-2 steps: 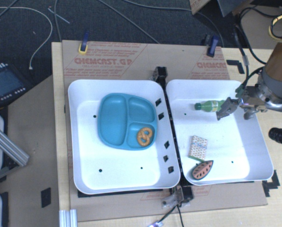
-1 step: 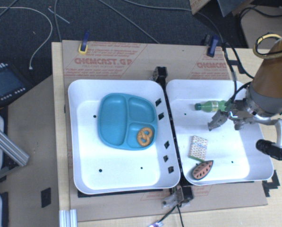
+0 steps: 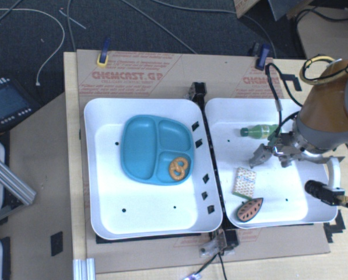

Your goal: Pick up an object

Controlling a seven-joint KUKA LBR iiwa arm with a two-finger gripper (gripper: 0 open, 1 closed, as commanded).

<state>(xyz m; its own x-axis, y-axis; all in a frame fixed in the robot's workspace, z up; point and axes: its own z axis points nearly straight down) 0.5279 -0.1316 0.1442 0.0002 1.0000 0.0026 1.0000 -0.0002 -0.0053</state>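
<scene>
- At the lower edge of the right bin [image 3: 313,214], nearest the camera, a small watermelon-slice toy [image 3: 250,209] lay flat, reddish with a green rind, touching or nearly touching the bin's front wall. It looked light and rigid; the closeness of the wall would likely crowd one finger, so a pinch across its narrow width seemed the safer hold.
- Just above it, a small patterned packet [image 3: 244,182] lay on the bin floor, apart from everything else. It appeared thin, light and somewhat soft, probably hard to grip from above because it sat so flat; taking it by its edges across the short side seemed best.
- To the right of the packet, in mid-frame, the gripper [image 3: 276,154] hung low over the right bin, its fingers spread apart with nothing between them. It stood between the packet and the bottle, touching neither as far as could be judged.
- Further back, a green bottle [image 3: 258,132] lay on its side near the upper part of the right bin, partly hidden by the arm's cabling. It was probably light, smooth plastic, apt to roll or slip, so a grasp across the body, square to its long axis, would suit it.
- In the left bin [image 3: 104,197], a blue divided plate [image 3: 147,150] sat toward the centre, with a pretzel [image 3: 178,168] resting in its lower right compartment.
- No object had yet been lifted.
</scene>
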